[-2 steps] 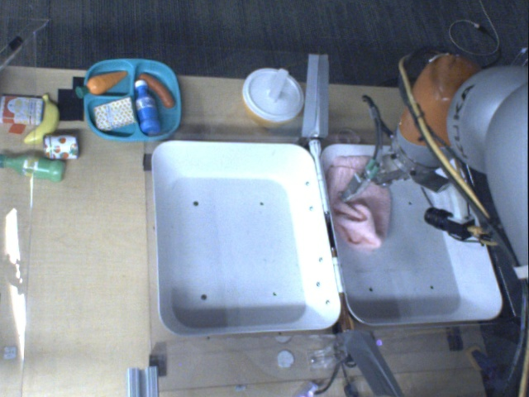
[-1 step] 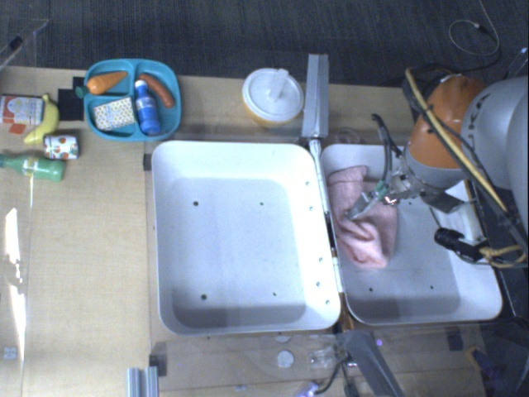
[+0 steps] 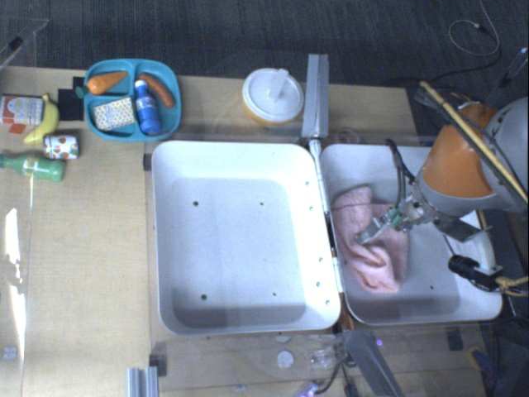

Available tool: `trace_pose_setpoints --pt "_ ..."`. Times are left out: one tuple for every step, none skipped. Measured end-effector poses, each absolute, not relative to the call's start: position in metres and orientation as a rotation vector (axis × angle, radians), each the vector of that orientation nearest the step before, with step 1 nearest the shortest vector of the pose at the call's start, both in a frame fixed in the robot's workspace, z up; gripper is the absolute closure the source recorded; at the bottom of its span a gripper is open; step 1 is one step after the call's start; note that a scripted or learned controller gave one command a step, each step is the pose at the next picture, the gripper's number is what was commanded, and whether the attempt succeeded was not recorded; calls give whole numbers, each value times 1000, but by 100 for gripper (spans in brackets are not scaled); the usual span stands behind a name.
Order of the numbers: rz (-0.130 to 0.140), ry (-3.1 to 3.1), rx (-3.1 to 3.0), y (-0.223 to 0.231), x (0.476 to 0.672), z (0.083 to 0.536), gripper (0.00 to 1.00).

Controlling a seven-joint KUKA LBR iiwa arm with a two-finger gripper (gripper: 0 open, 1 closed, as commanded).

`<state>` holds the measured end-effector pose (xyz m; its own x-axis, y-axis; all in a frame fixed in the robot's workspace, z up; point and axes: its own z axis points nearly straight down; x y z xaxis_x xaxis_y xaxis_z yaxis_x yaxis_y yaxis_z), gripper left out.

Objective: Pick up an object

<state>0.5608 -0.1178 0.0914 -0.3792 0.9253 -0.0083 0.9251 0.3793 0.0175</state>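
Note:
A crumpled pink cloth (image 3: 368, 238) lies at the left side of the right bin (image 3: 438, 300), close to the divider. My gripper (image 3: 376, 228) reaches in from the right and sits low over the middle of the cloth, its fingers pressed into the folds. The grey arm with its orange band (image 3: 457, 165) rises behind it to the right. The fingertips blend into the fabric, and I cannot make out whether any cloth is between them.
The left bin (image 3: 240, 234) lies beside the right one, with a metal divider (image 3: 316, 98) between them at the back. A white lidded cup (image 3: 273, 95) stands behind the bins. A blue tray of toy food (image 3: 132, 98), a banana (image 3: 43, 121) and a green bottle (image 3: 33, 167) sit far left.

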Motion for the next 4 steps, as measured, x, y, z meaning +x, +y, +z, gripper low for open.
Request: trace_pose_setpoints --pt "15 2375 2035 -101 595 91 0" --pt "17 2329 2084 -121 518 91 0" --pt "13 2620 1703 -88 595 91 0" --pt "9 2389 2024 -90 669 89 0"
